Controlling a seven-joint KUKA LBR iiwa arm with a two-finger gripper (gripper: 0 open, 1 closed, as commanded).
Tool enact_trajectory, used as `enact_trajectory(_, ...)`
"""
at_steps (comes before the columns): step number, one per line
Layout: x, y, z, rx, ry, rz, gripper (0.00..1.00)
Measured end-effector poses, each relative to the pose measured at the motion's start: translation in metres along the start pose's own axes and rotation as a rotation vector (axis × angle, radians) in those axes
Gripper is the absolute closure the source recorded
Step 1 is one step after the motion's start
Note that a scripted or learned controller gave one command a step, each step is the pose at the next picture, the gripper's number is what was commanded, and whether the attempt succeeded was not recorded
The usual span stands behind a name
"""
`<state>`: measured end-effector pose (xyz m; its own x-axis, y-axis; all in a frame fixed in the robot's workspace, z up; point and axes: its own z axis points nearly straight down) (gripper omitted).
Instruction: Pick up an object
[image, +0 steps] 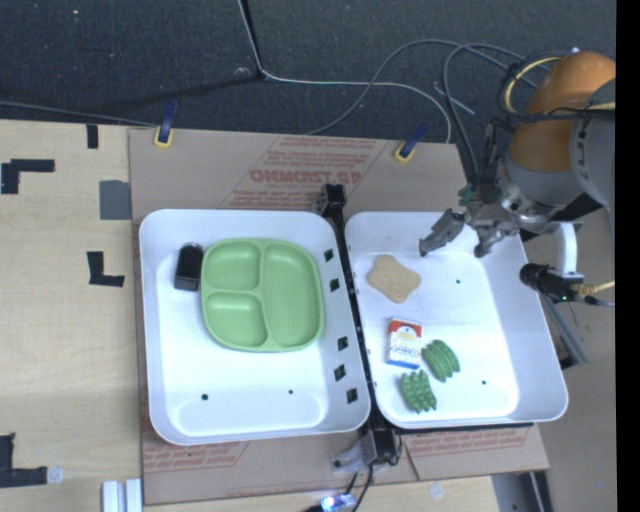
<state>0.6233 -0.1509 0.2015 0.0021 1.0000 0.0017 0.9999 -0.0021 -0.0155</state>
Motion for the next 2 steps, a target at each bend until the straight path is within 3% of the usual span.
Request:
enact_trajectory(1,0.000,0.003,-0.009,-0.014,-0.002,-0.003,0.00)
enact_trajectory(2,0.009,-0.002,0.047,-0.009,-0.002,-0.003,0.00)
